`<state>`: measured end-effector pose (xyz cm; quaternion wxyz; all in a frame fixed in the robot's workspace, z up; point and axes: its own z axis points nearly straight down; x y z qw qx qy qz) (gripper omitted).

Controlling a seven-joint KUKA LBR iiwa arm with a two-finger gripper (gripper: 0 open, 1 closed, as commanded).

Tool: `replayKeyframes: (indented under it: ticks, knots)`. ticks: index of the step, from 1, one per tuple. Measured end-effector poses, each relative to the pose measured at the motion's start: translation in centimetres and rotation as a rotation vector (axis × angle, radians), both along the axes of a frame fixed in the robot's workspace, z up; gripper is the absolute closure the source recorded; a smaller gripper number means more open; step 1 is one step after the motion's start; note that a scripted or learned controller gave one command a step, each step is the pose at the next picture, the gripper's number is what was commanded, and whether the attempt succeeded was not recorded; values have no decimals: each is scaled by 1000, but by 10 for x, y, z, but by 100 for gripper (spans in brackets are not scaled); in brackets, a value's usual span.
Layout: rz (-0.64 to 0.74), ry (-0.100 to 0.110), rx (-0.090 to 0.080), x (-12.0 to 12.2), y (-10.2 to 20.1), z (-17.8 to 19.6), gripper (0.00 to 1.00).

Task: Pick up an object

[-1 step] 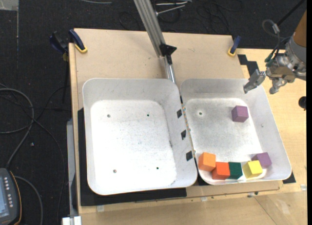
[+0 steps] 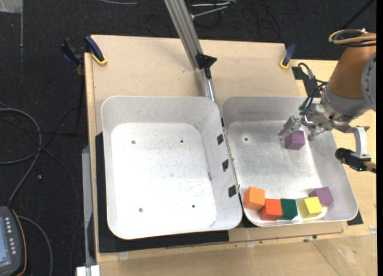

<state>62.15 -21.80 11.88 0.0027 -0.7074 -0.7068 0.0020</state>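
The pincer [image 2: 297, 130] is closed around a purple block [image 2: 294, 140] above the right bin [image 2: 263, 161], apparently lifting it, while 5 other blocks [image 2: 287, 206] sit crowded along that bin's near wall, harder to reach.

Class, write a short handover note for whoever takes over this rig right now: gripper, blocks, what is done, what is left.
Gripper: over the right bin, with a purple block at its tip; a firm hold cannot be confirmed.
Other blocks: orange, red, green, yellow and a second purple lie along the bin's near edge.
Done: arm reached a block.
Left: confirm the grasp and lift.
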Motion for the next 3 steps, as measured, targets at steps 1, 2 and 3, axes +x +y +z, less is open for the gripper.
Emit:
replayKeyframes:
  ticks: [1, 2, 3]
  knots:
    - [1, -8, -3, 2, -1, 16, 100]
    - [12, -11, 2, 10, 85, 54, 100]
    - [11, -12, 2, 53, 172, 78, 100]
